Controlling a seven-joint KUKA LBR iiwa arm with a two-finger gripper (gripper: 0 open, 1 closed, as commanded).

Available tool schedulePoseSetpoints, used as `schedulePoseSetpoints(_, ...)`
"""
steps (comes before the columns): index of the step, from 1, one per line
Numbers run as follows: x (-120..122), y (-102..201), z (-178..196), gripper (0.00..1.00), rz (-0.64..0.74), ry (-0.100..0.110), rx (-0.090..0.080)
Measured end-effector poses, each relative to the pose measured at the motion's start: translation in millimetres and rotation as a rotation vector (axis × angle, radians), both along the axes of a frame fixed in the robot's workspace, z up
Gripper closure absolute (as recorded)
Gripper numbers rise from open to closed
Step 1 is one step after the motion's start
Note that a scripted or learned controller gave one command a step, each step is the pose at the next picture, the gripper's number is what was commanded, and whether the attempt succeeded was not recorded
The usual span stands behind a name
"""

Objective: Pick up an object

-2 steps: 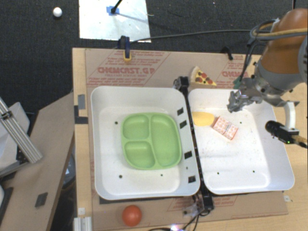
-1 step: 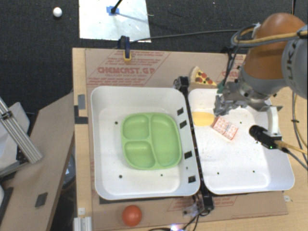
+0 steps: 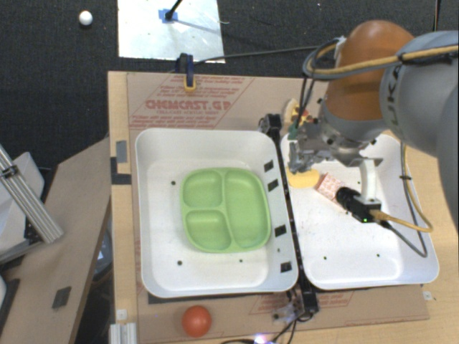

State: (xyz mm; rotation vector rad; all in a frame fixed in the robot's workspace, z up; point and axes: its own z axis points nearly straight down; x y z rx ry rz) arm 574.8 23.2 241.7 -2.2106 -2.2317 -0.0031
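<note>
Gripper (image 3: 300, 165) hangs low at the far left corner of the right bin (image 3: 358, 271), close to the wall it shares with the left bin (image 3: 161, 156). From this slanted view I cannot tell whether it is released or clenched; the wrist housing hides that part, and I see nothing held in it.

The nearest candidate is a yellow piece (image 3: 304, 181) lying flat on the bin floor directly under the gripper, touching or almost touching it. Just beside it, on the side away from the wall, lies a small pink block (image 3: 328, 185), tilted and apparently resting against the yellow piece's edge.

I judge the yellow piece to be light and probably soft, like foam or sponge, so it should give under pressure and not slip much. It looks low and flat, so I would take it across its narrow width, well down at the floor. The shared wall leaves little room on that side, and the pink block crowds the other. The block looks small, light and stiffer; it could be nudged or pinched along with the yellow piece.

The green tray (image 3: 224, 210) in the left bin is wide, thin-walled and hard to pinch except at its rim. An orange ball (image 3: 196, 321) sits on the surface (image 3: 237, 312) outside both bins.
</note>
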Motion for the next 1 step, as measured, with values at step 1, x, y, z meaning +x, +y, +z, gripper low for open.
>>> schedulePoseSetpoints(1,-4.2,59.6,-2.6,1.00,0.001,-0.001,0.000)
